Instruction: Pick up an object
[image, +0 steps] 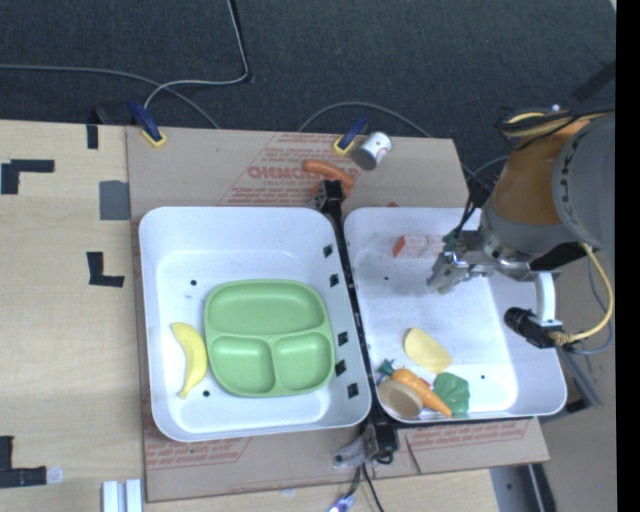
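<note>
A grey robot arm's tool (447, 272) hovers over the right bin's (500, 330) upper middle — whether open or closed I cannot tell — while the nearest object, a yellow piece (427, 350), lies apart toward the bin's near edge, beside a carrot (420, 388).

Robotics lab bench: clamped cardboard (290, 170) (trailing cables (200, 80)), white bins (160, 240).

single fixed camera above the bench (60, 300), looking down at a slant; both white bins (160, 240) in full view, arm (560, 190) entering at right.
</note>
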